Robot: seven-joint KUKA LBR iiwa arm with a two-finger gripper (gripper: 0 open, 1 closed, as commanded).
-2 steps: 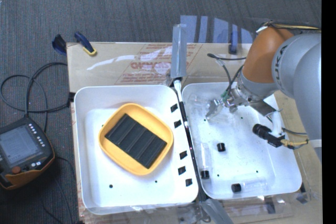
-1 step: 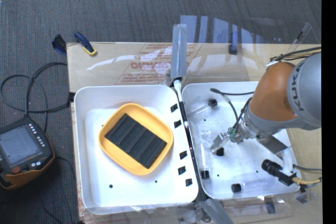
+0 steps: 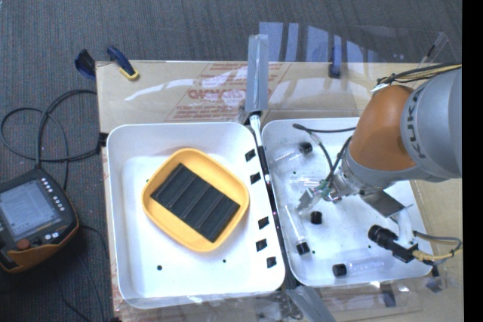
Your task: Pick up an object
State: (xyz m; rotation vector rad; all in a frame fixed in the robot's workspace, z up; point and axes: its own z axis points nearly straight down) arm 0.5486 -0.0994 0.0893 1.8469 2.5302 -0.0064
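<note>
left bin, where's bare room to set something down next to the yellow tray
In the left bin, bare floor runs along the near edge below the yellow tray and in a strip on its far-left side, by the bin wall. The right bin is crowded: the gripper works mid-bin among small black parts and clear plastic pieces.

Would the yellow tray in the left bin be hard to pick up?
Probably awkward: the yellow tray lies flat and broad, so only its thin rim offers a grip. It looks like stiff plastic, likely light. The dark ribbed insert might slide if tilted.
</note>
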